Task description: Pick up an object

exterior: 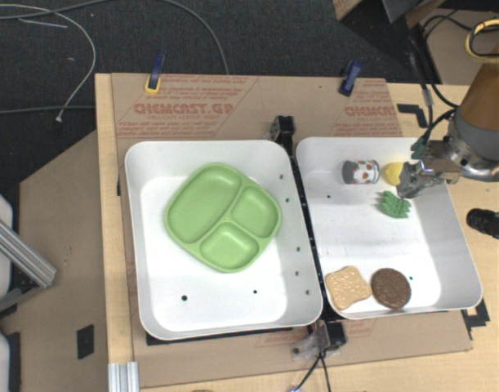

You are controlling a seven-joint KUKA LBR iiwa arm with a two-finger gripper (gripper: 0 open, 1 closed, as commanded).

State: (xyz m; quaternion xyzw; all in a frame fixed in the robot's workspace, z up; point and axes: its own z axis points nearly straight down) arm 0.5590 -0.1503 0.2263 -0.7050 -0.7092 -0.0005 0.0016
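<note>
Camera view shows, at left, a green three-compartment plastic plate (pixel 223 216) lying flat in the middle of the left white bin (pixel 151 300), well apart from the arm and probably too broad to grasp. The right white bin (pixel 445 251) holds the candidates: a tan toast-shaped piece (pixel 347 287) and brown round cookie (pixel 390 288) near its front rim, a small grey-and-red can (pixel 360 171), a yellow round piece (pixel 393 171) and a green leafy toy (pixel 394 205) at the back. The gripper (pixel 412 184) hangs just above that leafy toy beside the yellow piece, seemingly lining up a grasp; whether its jaws are apart I cannot tell
</note>
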